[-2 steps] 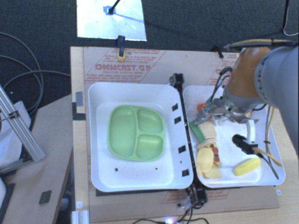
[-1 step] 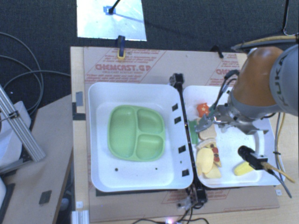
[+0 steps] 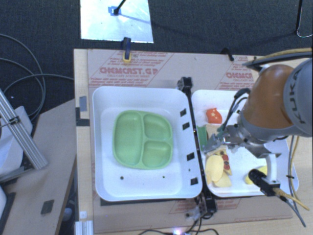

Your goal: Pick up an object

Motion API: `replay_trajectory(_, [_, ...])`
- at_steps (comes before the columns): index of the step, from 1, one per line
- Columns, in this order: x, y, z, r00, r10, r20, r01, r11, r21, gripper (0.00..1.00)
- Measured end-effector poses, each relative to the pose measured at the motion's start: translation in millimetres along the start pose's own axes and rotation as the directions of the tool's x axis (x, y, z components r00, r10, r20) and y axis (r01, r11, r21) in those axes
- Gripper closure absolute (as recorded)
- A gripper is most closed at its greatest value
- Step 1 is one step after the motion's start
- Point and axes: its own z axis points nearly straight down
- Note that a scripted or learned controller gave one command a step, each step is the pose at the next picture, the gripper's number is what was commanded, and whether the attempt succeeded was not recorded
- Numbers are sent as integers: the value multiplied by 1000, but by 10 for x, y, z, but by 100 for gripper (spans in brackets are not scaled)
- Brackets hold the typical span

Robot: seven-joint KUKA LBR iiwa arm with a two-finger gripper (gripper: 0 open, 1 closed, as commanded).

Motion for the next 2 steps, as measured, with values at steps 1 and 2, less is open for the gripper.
replay_trajectory(1, [294,-35,-1279,1000,-7,0,7,1000,-18,0])
replay_trajectory(2, [747,-70,-975,1000,-8,0,8,1000,-3,0])
